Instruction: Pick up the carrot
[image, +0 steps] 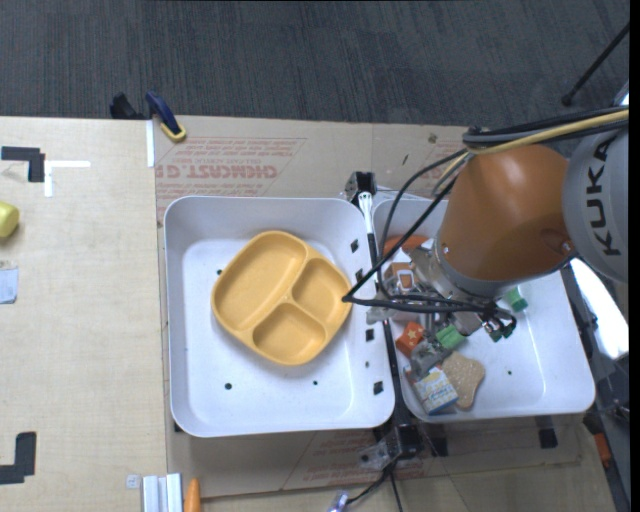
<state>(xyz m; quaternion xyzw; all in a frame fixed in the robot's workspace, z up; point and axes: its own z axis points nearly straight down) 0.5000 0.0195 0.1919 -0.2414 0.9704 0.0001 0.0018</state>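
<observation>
The carrot (409, 338), possibly the orange piece, is seen near the right bin's (560, 395) left wall, just beneath the gripper (437, 335), whose opening cannot be told.

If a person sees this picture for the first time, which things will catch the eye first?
First, the big orange band of the arm, hanging over the right bin. Next, the yellow divided plate lying alone in the left bin. Below the arm, small items crowd together, among them a tan slice of toast.

The arm (505, 215) reaches in from the right, wrist pointing straight down.
</observation>
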